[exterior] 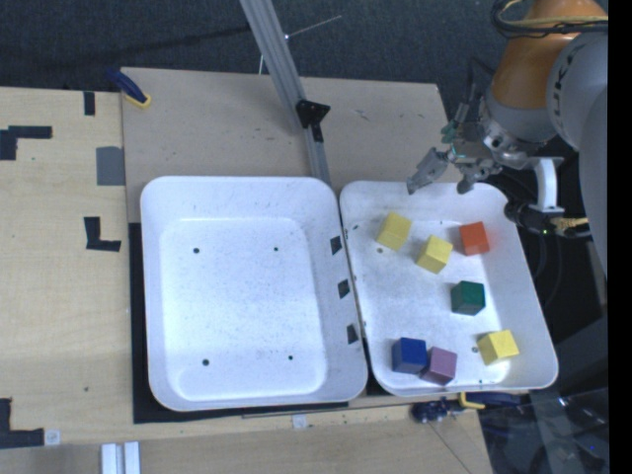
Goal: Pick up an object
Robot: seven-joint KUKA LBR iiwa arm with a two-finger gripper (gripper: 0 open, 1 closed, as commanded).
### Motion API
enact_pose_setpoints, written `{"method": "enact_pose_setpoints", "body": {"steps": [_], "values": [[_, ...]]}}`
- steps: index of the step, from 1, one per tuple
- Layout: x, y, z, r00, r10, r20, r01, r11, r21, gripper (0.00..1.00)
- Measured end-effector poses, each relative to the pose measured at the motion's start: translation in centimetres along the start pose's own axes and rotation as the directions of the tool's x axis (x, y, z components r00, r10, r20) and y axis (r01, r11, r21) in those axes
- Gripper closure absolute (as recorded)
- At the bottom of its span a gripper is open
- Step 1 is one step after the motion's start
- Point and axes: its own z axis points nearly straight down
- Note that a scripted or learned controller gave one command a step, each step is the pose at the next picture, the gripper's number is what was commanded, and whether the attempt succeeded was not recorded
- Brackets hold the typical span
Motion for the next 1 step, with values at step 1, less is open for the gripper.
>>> {"method": "enact_pose_setpoints", "body": {"steps": [1], "values": [[-0.03,-0.01,-0.01,1.000,0.001,0.001,-0.001,1.000,0.001,0.00]]}}
